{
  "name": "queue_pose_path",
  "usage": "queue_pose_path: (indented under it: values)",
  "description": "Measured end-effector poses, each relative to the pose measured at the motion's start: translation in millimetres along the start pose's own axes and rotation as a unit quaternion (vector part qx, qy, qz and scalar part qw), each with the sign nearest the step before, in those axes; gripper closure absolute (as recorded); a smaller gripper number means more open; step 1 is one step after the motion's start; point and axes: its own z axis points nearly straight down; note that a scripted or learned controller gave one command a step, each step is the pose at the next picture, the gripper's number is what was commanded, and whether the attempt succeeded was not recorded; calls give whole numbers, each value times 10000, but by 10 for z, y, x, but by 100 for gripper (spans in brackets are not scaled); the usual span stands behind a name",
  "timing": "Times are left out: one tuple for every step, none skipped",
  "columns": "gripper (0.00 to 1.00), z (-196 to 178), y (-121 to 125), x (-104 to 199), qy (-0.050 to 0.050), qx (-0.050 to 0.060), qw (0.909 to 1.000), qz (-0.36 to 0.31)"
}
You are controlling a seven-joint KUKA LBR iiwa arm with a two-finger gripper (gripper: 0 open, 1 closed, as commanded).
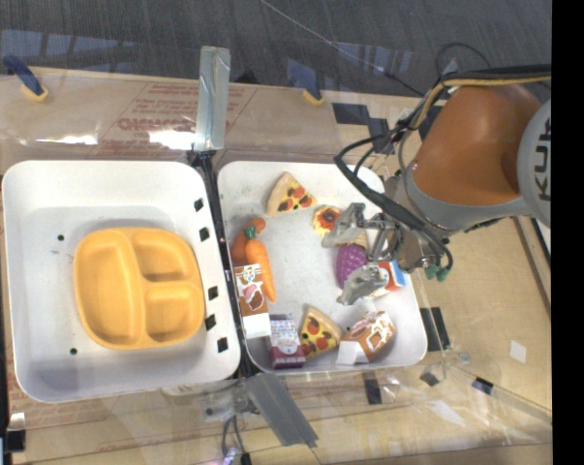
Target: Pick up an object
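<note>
Your claw sits low over the right bin, fingers spread wide, one finger toward the far side and the other near the front. The grapes lie in the gap between them, but you cannot tell whether either finger touches them, and nothing is clamped.

Your arm comes in from the right, its orange band above the bin's right rim and the wrist angled down and left into the bin, with black cables looping over it.

Count the right bin:
- two pizza slices, one at the far side, one at the front
- one carrot by the left wall
- one small round piece just behind the far finger
- one brown packet below the carrot
- one small carton at the front edge
- one brown-and-white piece at the front right

The left bin holds one yellow tray, with three compartments.
</note>
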Motion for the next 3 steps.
queue_pose_path:
  values:
    - [0, 1466, 432, -15, -79, 19, 10000, 47]
    - [0, 1126, 481, -804, -18, -5, 9966, 828]
    - [0, 1445, 346, -1410, -16, -10, 9968, 804]
